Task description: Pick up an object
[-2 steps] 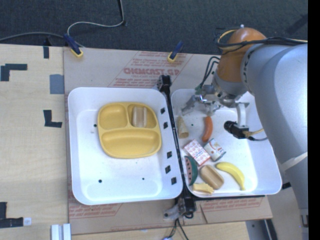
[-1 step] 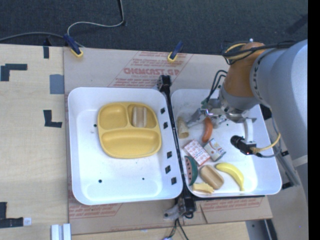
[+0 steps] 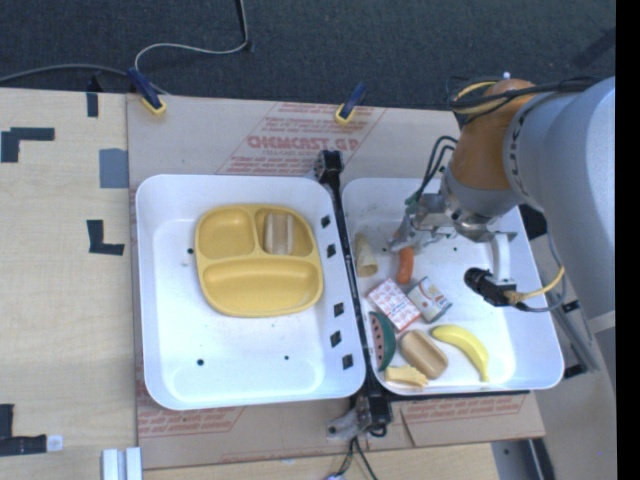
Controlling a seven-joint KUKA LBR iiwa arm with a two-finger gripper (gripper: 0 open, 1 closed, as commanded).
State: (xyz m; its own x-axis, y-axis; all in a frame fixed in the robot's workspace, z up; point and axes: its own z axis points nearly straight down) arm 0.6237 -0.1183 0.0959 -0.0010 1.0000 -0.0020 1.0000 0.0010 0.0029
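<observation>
Near edge of the table (image 3: 60, 298): two shallow white bins are seen side by side on a cardboard sheet (image 3: 290, 143), the left bin (image 3: 165, 368) and the right bin (image 3: 545, 368).

Right bin, near end: a pale wedge-shaped piece (image 3: 405, 376) is seen at the front wall, touching a hot dog bun (image 3: 424, 354). Just left of these a watermelon slice (image 3: 382, 340) lies along the divider side. A banana (image 3: 464, 348) lies to the right of the bun, curved.

Right bin, middle: a small printed packet (image 3: 394, 304) and a small carton (image 3: 431, 299) lie side by side, near one another.

Right bin, further back: an orange-red sausage (image 3: 404, 264) is seen lying just below the gripper (image 3: 415, 230). A pale cream piece (image 3: 366, 258) lies to its left, near the divider. The gripper is poised over this area; whether the jaws are apart or together cannot be told. Nothing is seen between them.

Left bin: a yellow divided plate (image 3: 255, 283) is set in the far half, with a tan item (image 3: 277, 232) in its upper right compartment.

Far edge: two yellow-and-blue clamps (image 3: 150, 93) are fixed to the cardboard.
</observation>
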